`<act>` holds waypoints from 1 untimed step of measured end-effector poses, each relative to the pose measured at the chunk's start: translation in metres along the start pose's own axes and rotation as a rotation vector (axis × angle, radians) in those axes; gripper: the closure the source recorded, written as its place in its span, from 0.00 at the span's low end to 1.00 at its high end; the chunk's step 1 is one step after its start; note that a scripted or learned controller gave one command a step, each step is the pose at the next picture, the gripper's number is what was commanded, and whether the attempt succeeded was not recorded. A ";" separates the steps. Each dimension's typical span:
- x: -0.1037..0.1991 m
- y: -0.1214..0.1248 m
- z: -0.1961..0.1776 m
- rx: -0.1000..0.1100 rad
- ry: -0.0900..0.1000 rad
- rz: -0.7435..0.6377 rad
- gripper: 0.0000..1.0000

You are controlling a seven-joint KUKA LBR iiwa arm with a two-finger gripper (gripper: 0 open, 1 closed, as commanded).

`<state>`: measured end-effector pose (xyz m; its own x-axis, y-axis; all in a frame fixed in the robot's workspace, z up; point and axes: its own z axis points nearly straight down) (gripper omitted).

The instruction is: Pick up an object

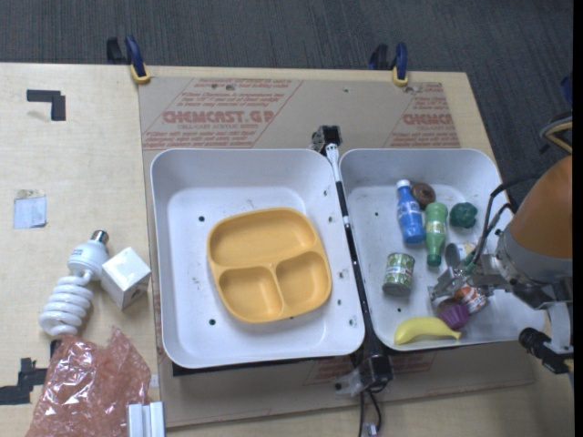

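Low in the right bin [474, 167], the gripper [455, 289] is crowding a purple object [453, 315] and a banana [426, 331] — its opening being impossible to judge — so it is risking nudging neighbours aside instead of pinching one thing cleanly.

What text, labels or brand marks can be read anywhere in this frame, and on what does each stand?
"CHEMCAST G P": red print, repeated, on the brown board behind the bins; the smaller lines under it are too blurred to read.
The same red print appears partly on the board's right portion, cut off and unclear.
Labels on the blue bottle, green bottle and small can: too small to read.
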<state>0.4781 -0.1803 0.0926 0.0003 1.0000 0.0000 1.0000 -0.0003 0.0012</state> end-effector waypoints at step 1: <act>-0.001 0.001 -0.010 -0.003 -0.001 0.001 1.00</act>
<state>0.4795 -0.1810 0.1031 0.0017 1.0000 -0.0011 1.0000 -0.0017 0.0045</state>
